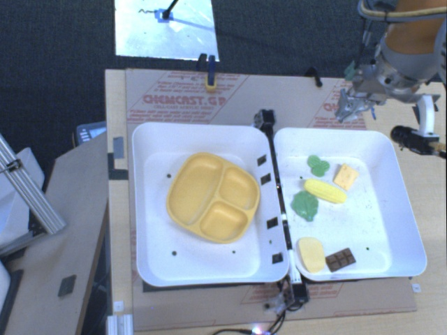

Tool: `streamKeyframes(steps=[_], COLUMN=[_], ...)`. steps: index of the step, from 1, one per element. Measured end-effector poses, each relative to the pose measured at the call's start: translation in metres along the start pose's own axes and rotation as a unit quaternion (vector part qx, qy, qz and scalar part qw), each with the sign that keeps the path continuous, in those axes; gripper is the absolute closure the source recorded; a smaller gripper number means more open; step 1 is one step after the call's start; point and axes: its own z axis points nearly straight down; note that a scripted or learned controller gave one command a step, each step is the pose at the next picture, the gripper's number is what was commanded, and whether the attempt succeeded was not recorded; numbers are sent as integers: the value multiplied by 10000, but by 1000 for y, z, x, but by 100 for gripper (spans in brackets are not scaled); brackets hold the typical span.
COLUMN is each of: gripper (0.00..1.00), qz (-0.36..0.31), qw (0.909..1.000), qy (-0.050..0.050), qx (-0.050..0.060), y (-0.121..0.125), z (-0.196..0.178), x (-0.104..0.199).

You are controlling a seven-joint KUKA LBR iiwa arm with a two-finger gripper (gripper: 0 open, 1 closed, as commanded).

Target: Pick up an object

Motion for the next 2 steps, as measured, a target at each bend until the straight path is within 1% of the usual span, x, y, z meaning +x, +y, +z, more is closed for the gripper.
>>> streamKeyframes(steps=[1,2], gripper=[100,100], qz=[-29,1], qw=[10000,10000], qy=[1,0], qx=[-81,-15], y=[18,17], z=[-159,-204], x=[70,72])
